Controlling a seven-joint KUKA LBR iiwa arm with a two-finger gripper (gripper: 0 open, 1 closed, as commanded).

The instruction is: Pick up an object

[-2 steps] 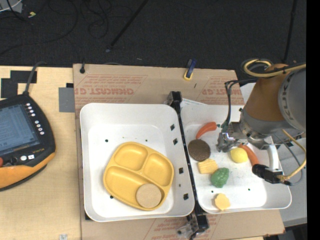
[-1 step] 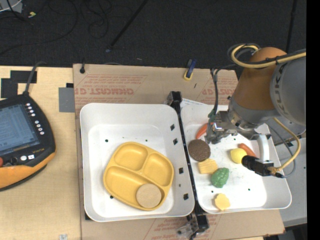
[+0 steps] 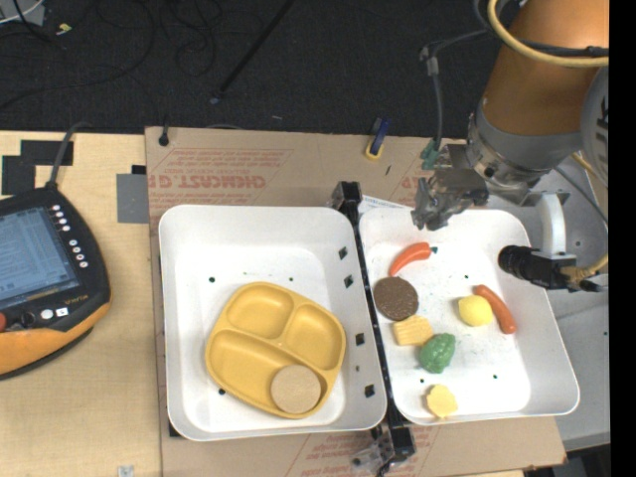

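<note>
Black floor (image 3: 248, 48), loose cables (image 3: 149, 28), tan bench (image 3: 99, 396)

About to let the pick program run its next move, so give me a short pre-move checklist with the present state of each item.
1. Tool above the right bin, near its far edge: ok.
2. Tool carrying nothing between its fingers: cannot tell; they are too small and dark.
3. Nearest candidate, the orange carrot, lies just below the tool with bare floor around it: ok.
4. Brown round patty touches the yellow cracker, which touches the green broccoli; crowded for a grasp: not ok.
5. Yellow divided plate with the tan disc sits in the left bin, away from the tool: ok.
</note>
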